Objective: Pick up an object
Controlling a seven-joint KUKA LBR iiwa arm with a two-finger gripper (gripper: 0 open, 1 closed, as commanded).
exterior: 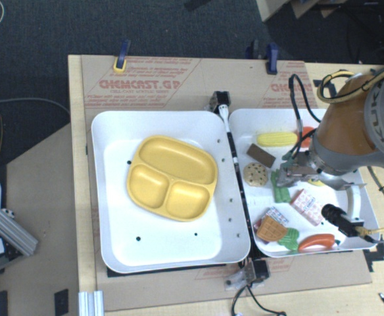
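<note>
Cardboard-topped bench, two white bins (106,176). Gripper (285,176) low in the right bin, just right of the cookie (255,173); whether spread or closed, cannot tell. Beneath it a green toy piece (282,194): small, glossy, probably light, stiff plastic, slippery. Best pinched across its narrow width.

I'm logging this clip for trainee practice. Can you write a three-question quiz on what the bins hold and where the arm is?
1. True or false: the yellow divided plate lies in the left bin.
2. Which bin is the end effector over? A) left B) right
3. Fill in: the corn cob lies near the ___ edge of the right bin.

Key: 1 true; 2 B; 3 far (top of the view).
</note>
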